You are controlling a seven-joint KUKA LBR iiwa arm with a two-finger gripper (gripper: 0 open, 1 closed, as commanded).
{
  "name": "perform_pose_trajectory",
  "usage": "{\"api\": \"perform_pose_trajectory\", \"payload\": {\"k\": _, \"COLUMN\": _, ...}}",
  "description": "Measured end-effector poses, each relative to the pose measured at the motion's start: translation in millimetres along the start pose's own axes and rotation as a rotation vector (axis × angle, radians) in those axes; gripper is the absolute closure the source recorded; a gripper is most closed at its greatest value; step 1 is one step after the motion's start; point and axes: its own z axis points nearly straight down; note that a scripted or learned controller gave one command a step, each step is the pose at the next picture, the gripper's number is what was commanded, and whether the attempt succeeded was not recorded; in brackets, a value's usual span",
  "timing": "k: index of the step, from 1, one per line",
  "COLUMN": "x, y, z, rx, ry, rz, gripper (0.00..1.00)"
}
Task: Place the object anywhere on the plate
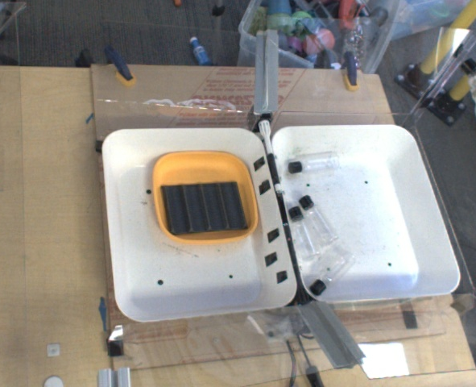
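An orange square plate (205,166) sits in the left white bin (141,272). A dark grey ribbed rectangular block (204,207) lies flat on the plate, covering most of its lower half. In the right white bin (399,216) lie three clear plastic bottles with black caps: one at the upper left (316,164), one in the middle left (314,222), one near the bottom left (333,270).
A metal divider rail (276,216) with black clips runs between the bins. A cardboard sheet (181,95) lies behind them. A clear tub of colourful toys (318,14) stands at the back. The wooden bench (36,216) extends to the left.
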Motion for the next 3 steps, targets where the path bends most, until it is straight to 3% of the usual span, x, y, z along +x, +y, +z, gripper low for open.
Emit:
{"api": "perform_pose_trajectory", "payload": {"k": 1, "x": -7.9, "y": -1.4, "z": 0.4, "rx": -0.001, "ry": -0.001, "rz": -0.362, "gripper": 1.00}}
{"api": "perform_pose_trajectory", "payload": {"k": 2, "x": -9.2, "y": -2.0, "z": 2.7, "rx": -0.002, "ry": 0.001, "rz": -0.572, "gripper": 1.00}}
{"api": "perform_pose_trajectory", "payload": {"k": 3, "x": -9.9, "y": -2.0, "z": 1.2, "rx": -0.003, "ry": -0.001, "rz": -0.876, "gripper": 1.00}}
